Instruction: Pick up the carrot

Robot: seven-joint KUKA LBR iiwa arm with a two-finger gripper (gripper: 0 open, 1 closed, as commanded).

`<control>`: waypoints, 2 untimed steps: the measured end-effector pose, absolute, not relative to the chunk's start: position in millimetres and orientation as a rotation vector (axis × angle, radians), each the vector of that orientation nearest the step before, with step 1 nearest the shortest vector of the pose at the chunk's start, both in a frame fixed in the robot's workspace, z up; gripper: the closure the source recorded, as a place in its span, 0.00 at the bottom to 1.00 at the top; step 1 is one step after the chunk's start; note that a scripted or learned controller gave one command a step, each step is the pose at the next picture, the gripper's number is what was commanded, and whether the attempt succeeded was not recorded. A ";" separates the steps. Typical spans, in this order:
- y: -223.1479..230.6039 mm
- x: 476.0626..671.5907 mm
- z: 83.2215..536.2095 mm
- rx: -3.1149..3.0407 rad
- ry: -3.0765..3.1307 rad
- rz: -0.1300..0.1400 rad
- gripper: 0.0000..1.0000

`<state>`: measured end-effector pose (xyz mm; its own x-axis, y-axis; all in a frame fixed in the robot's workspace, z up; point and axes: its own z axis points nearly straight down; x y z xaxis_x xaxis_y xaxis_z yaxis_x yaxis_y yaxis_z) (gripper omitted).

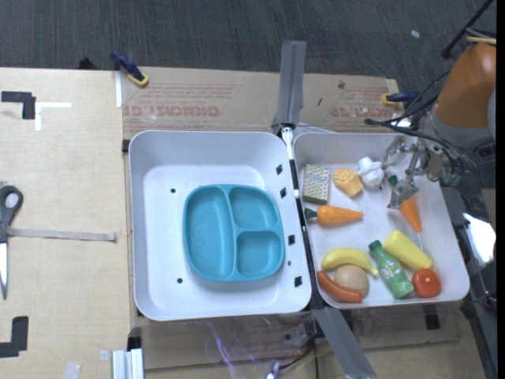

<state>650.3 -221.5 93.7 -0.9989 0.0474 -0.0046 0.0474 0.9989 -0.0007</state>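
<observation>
Where it lies, carrot (339,215), lengthwise left-right, tip right.

Both bins (150,212) are white. The left one holds a turquoise divided plate (234,232). In the right one, the orange carrot (338,215) has a green tip; at its 5 o'clock stand a green bottle (391,270) and a red tomato (426,283).

A grey robot arm with an orange band reaches in from the right, its two-finger gripper (405,181) pointing downward, metal fingers (407,189) visible.
</observation>
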 end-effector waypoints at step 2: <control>-222.4 545.4 93.6 0.072 3.136 -0.002 1.00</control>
